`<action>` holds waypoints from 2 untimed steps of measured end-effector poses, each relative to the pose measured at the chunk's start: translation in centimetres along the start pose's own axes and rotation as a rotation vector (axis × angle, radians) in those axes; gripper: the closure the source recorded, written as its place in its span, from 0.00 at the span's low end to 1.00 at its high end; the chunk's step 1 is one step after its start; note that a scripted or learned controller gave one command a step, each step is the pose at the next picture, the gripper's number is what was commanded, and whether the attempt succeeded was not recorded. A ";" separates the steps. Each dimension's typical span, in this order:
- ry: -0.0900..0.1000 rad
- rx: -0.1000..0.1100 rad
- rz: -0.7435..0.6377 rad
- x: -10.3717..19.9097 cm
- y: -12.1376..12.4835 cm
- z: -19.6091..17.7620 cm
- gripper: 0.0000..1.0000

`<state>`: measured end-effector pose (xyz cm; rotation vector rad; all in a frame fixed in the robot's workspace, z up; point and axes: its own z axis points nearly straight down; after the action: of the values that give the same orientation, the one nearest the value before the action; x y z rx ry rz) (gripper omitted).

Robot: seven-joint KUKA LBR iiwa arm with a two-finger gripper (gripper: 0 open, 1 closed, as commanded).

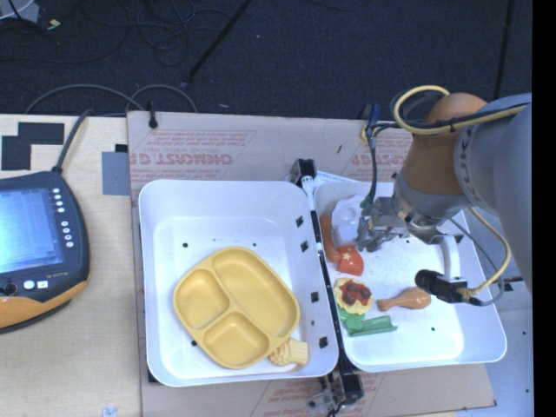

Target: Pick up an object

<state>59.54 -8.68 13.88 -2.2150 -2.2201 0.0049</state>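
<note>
The robot arm's gripper [375, 231] hangs low over the right bin [486, 341], beside a tomato [349, 261]; its grip cannot be told. Toys crowd the divider, so a closing grasp may nudge the tomato aside or catch the bin wall.

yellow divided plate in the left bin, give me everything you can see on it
The yellow plate looks like matte plastic, rounded in outline, with three compartments split by raised ridges. It lies flat, right side up and turned at an angle, in the lower middle of the left bin. A small yellow corn-like piece sits against its lower right rim. The gripper is over the other bin.
</note>
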 end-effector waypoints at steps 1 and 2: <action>-0.001 -0.011 0.002 -0.3 -0.8 3.7 1.00; 0.001 -0.010 -0.002 4.6 -3.4 -5.4 1.00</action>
<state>56.16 -4.09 19.31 -2.2175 -2.2266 -0.0077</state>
